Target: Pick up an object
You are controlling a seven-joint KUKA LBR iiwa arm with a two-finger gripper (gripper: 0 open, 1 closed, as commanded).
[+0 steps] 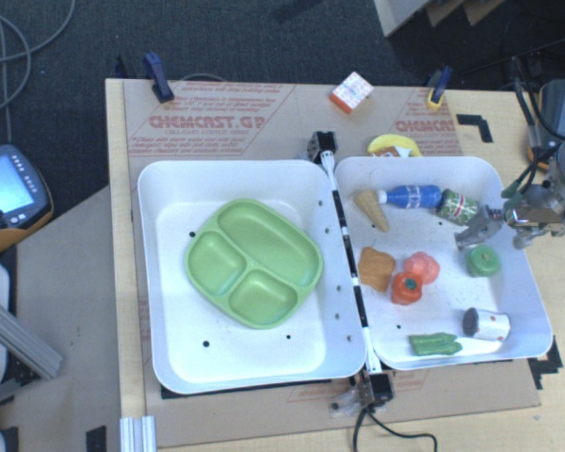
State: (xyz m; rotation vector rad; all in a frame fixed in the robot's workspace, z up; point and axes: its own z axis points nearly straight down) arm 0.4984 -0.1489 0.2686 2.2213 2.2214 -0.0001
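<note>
No object is lifted yet: every candidate lies on the floor of the right bin (523, 281). Nearest the tool (494, 222) are the small green round piece (483, 262), just below it, and the green can (459, 206), just to its left, which lies end to end with the blue bottle (411, 197). How far the tool is open I cannot tell, and nothing shows between its parts, so the grasp and the lift are both left to do, as I judge it.

The tool hangs at the bin's right wall, so room there is tight. Toward the middle the floor is more open, past the orange-red pieces (410, 281). The left bin (169, 347) carries a green divided plate (254, 263). The desk (245, 121) beyond is mostly bare.
</note>
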